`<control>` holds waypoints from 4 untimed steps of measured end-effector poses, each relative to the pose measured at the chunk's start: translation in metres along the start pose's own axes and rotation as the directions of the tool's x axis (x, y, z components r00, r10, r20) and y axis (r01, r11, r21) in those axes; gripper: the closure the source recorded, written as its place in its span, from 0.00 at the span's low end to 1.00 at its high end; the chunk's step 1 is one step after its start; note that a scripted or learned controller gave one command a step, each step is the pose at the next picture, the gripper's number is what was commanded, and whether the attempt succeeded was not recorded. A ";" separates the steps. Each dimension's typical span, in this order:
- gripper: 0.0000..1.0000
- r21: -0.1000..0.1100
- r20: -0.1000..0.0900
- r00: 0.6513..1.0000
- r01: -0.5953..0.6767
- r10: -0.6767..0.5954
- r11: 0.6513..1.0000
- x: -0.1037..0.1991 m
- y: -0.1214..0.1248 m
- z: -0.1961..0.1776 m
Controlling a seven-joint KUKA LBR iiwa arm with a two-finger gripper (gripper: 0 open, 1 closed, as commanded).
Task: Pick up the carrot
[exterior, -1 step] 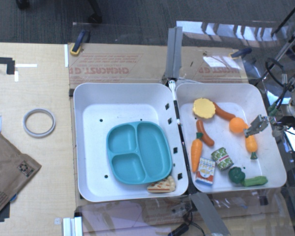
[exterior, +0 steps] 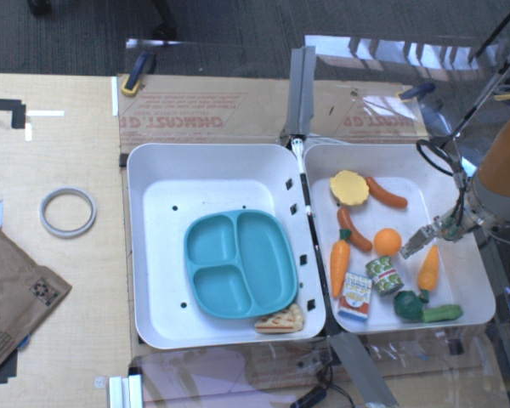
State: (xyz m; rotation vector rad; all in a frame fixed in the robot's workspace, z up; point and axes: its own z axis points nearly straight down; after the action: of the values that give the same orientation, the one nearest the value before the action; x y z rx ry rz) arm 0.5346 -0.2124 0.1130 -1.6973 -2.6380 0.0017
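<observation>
Looking down from the camera above the bench, the arm (exterior: 500,172) is reaching in from the right and its gripper (exterior: 427,238) is hanging over the right bin (exterior: 484,291), toward its right wall; I cannot tell whether it is clenched or released. Two carrots are lying in this bin. One carrot (exterior: 428,268) is sitting just near of the gripper tip, almost under it, with nothing visibly pinching it. The other carrot (exterior: 339,267) is resting well to the left, close to the bin's left wall, beside a small carton (exterior: 354,296). An orange (exterior: 388,241) is sitting between the two carrots. The left bin (exterior: 153,253) is holding a teal divided tray (exterior: 238,263).
</observation>
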 end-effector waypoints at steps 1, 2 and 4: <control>0.00 0.000 0.002 0.997 0.073 -0.073 0.997 0.083 -0.024 -0.152; 0.00 0.001 0.000 0.993 -0.114 0.114 0.993 0.001 -0.023 -0.073; 0.00 0.001 0.001 0.948 -0.317 0.317 0.948 0.008 -0.014 -0.045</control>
State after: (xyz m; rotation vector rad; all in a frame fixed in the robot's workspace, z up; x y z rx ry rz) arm 0.5185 -0.2112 0.1584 -2.0993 -2.3316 0.0047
